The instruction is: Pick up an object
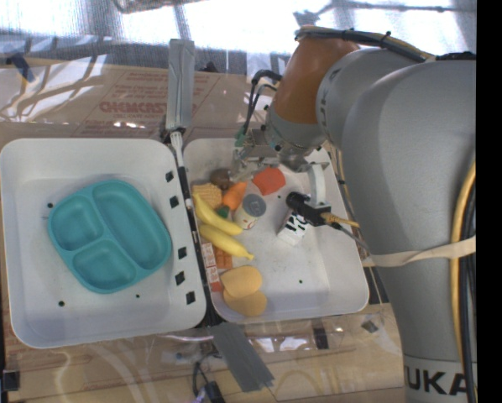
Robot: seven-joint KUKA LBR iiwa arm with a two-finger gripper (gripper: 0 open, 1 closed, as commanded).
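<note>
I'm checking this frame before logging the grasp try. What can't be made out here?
- Gripper, camera view: its fingertips are lost against the metal parts and toys under the wrist, so any hold is unclear.
- Dark round item at the right bin's back: too small to identify.
- Small white block with black marks: markings too small to read.
- Arm: cut off by the right edge.

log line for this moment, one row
arm: over right bin far end | gripper: above toy food pile | teal tray: left bin
</note>
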